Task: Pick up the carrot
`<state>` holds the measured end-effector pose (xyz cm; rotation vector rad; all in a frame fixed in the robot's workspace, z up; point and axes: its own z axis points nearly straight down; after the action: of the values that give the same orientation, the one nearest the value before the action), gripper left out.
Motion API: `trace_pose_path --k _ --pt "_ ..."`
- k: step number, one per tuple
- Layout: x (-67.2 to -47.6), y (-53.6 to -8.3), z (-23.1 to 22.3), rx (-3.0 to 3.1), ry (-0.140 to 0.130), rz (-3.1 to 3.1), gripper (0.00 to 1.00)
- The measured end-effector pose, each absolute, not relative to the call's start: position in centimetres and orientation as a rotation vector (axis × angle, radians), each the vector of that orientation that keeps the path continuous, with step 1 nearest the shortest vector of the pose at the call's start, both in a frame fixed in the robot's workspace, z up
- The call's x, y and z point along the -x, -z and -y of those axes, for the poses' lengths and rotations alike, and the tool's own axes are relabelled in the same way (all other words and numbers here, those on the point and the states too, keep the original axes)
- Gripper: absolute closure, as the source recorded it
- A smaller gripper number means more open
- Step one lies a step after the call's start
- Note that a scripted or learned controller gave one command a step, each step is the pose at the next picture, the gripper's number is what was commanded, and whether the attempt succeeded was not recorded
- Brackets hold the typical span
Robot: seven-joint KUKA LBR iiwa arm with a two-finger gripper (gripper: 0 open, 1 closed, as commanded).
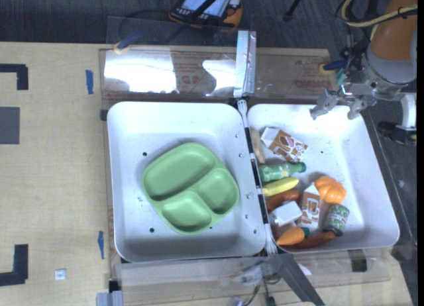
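The carrot (290, 236) is a short orange piece with a green end, lying at the near left corner of the right bin (371, 165). It touches a white block (286, 213) and a brown sausage (322, 238). My gripper (338, 108) hangs over the far right corner of that bin, well away from the carrot, with its fingers spread and nothing between them.
The pile by the carrot holds a green bottle (281, 171), a yellow banana (281, 186), two printed cartons (286, 144), an orange fruit (330, 190) and a green can (336, 218). A green divided plate (191, 187) lies in the left bin (126, 132).
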<state>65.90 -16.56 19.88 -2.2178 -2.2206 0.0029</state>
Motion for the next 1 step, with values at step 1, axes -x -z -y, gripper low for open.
trace_pose_path --k 1 --pt "-56.05 -13.84 20.00 2.189 -0.002 2.251 0.00"
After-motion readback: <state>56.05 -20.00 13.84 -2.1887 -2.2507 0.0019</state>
